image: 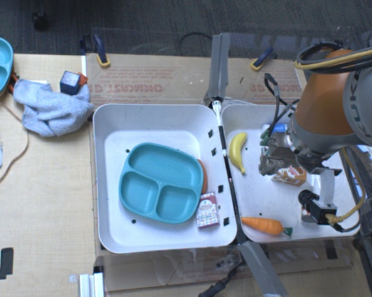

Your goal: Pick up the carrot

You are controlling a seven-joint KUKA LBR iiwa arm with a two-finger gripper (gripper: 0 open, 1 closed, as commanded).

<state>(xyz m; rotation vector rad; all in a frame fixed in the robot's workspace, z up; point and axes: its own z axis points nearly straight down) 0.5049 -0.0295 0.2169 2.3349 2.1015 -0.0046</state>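
The carrot (262, 226), orange with a small green stub at its right end, lies flat near the front edge of the right bin (254, 193). My gripper (274, 164) hangs over the middle of that bin, well behind the carrot and apart from it. It sits right beside a brown and white toy food item (291, 176). The grey arm with its orange band (325, 98) reaches in from the right and hides the bin's back right part.
A yellow banana (237, 151) lies at the right bin's left side. The left bin (112, 184) holds a blue divided plate (161, 181) and a small red and white box (207, 211). A grey cloth (50, 109) and a blue block (70, 82) lie on the bench at left.
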